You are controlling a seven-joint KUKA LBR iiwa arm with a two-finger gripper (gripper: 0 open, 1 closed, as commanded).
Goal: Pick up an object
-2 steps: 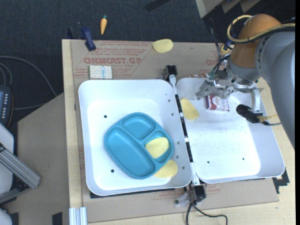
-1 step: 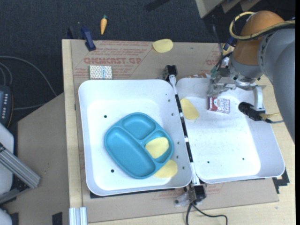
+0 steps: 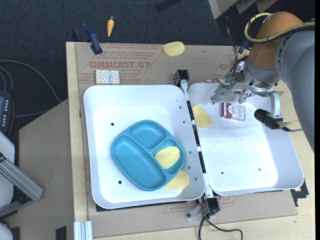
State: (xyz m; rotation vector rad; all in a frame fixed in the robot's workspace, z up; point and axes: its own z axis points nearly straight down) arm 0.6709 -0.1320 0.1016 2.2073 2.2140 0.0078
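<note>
Two shallow white bins side by side on a brown printed worktop (image 3: pixel 125 59). On the dark floor beyond its far left corner, a small orange carrot-shaped piece (image 3: pixel 110 26), and just beside the corner a blue clip (image 3: pixel 93 41). On the worktop behind the left bin (image 3: pixel 92 134), a small patterned packet (image 3: pixel 107 76); further right along the same back strip, a flat yellow oval (image 3: pixel 173 48).

Inside the left bin, a blue divided tray (image 3: pixel 140 156), set at a slant near the middle. In the tray's right-hand compartment, a pale yellow lump (image 3: pixel 167 156). Touching the tray's near right edge and lying on the bin floor, a second yellow lump (image 3: pixel 178 181).

Across the divider, in the right bin (image 3: pixel 250 159), a yellow slice (image 3: pixel 202 116) close to the left wall. Near it on the right, a small red-and-white box (image 3: pixel 233 111), flat on the bin floor in the back part of that bin.

Directly over the box's far edge, the pincer (image 3: pixel 234 94), hanging from the grey arm with its orange band (image 3: pixel 272 34) at the upper right. Cannot tell from this slant whether wide or narrow, nor whether touching the box or only above it.
</note>
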